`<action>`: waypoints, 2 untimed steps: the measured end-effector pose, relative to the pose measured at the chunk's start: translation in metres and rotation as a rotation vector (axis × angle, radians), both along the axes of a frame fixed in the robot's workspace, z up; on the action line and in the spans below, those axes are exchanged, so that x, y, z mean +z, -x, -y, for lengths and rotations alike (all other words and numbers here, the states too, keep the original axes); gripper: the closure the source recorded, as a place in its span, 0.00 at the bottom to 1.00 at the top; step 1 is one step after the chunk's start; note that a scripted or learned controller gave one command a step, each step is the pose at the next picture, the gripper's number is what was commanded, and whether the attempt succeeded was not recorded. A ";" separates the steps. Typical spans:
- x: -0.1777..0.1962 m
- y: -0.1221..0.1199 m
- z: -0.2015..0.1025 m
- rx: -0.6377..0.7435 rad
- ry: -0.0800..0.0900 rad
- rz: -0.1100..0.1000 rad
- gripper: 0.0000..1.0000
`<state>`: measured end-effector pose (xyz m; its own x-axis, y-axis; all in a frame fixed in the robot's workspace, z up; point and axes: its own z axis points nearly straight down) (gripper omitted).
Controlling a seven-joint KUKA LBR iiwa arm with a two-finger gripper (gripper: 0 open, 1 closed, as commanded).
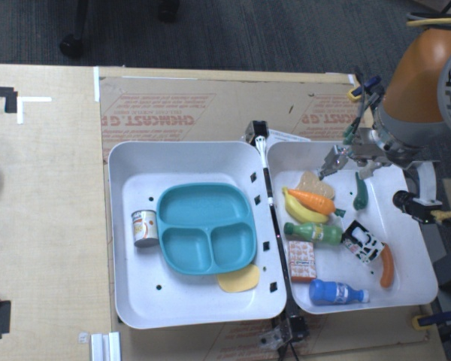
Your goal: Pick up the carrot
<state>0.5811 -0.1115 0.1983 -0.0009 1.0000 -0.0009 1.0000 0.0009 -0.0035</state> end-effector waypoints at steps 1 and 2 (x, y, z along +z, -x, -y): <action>-0.097 0.012 -0.006 0.163 0.002 0.018 0.00; -0.093 0.013 -0.005 0.159 0.003 0.014 1.00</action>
